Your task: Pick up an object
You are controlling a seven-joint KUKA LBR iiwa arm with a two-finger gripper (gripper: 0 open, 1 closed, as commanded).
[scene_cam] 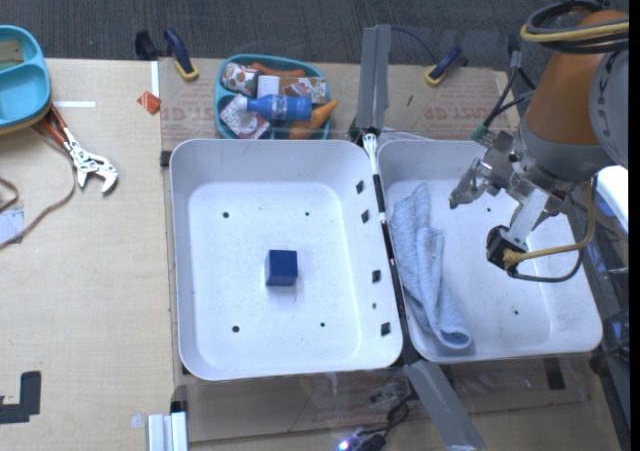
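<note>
From above, the left bin [190,239] holds a small blue block [282,267] near its middle, well apart from the arm [565,109]. In the right bin [560,339] a pale blue cloth [425,269] lies crumpled along the left wall. The pincer [476,185] hangs over this bin, just right of the cloth's upper end; it is too small and cluttered to tell whether it is apart or together. The arm is cut off at the right edge

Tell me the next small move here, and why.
Probably ease the gripper down toward the cloth: it hovers over the right bin just beside the cloth, while the cube sits farther off in the left bin.
</note>
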